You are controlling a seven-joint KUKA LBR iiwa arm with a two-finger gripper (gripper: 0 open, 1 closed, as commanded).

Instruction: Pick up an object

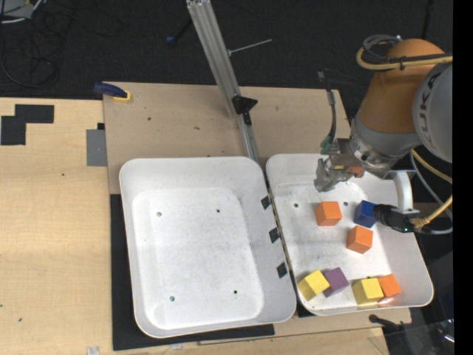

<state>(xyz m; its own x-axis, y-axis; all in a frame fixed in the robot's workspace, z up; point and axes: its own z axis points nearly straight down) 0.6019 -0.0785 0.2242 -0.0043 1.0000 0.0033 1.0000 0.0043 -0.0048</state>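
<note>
Gripper point(327, 177) hovers above orange block point(328, 213).

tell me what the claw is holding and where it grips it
Nothing: the claw hangs above the orange block, apart from it.

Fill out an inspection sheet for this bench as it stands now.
Surface: bench bearing left bin and right bin.
Job's things: in the right bin, orange blocks; blue block; yellow blocks; purple block.
Clutter: nothing seen.
Grippers: hand over the right bin's far end, above the blocks.
Cables: hoses looped at the arm.
Surroundings: metal rail leaning behind.
</note>
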